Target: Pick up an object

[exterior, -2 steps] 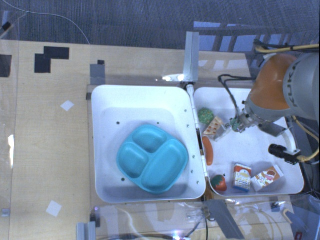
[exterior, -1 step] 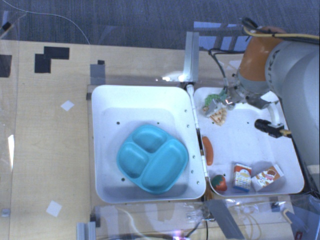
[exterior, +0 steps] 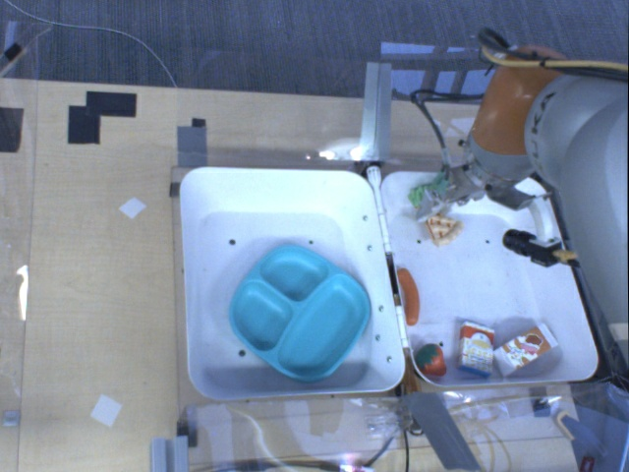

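- the gripper (exterior: 450, 187) hangs low over the far end of the right bin (exterior: 491, 283), close to that bin's far corner by the divider; whether it is wide or narrow cannot be told from this view, nor whether it holds anything
- the left bin (exterior: 211, 224) sits beyond the divider, toward the view's left of the gripper, side by side with the right bin
- a blue divided plate (exterior: 300, 310) lies flat in the left bin, well apart from the gripper, down and to the left of it in the view; it has three compartments and sits turned askew
- two small cartons lie at the near end of the right bin, well below the gripper in the view: a red and blue carton (exterior: 476, 349) and, just beside it, a white and red carton (exterior: 526, 348)
- an orange-red sausage (exterior: 410, 296) lies lengthwise along the divider wall, below the gripper and a little to its left
- a red and green round fruit (exterior: 428, 359) rests in the near corner by the divider, well apart from the gripper
- a tan waffle piece (exterior: 442, 229) lies just below the gripper, near it
- the green object (exterior: 423, 198) sits right at the gripper's left edge in the view; touching or just apart cannot be told
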`<state>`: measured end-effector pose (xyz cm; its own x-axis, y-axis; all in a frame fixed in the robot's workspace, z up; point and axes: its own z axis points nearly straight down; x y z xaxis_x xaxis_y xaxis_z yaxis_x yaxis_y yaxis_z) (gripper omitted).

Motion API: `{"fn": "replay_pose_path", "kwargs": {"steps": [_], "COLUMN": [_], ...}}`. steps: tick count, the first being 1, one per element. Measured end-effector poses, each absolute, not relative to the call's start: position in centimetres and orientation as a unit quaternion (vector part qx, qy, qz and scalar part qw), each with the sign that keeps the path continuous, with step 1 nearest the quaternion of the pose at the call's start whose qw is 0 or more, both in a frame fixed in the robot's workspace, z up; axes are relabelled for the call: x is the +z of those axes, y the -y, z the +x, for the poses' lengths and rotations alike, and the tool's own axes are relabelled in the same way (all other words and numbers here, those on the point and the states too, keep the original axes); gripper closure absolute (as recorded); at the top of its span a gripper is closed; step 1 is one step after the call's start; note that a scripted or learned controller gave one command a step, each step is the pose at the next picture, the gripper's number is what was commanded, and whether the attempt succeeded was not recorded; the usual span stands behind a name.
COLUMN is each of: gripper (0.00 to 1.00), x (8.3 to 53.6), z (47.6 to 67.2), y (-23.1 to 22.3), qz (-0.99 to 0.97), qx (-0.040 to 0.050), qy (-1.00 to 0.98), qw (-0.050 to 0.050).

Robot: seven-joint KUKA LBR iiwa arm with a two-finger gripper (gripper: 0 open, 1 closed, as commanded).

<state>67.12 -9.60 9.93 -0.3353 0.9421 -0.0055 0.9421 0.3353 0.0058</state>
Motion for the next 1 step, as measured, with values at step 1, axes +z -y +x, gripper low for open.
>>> {"fn": "replay_pose_path", "kwargs": {"steps": [1], "gripper": [1.0], "x": [18.73], "z": [67.04], "y": [3.59], "qz": [0.61], "qx": [0.0022], "qy": [-0.792], "qw": [0.003]}}
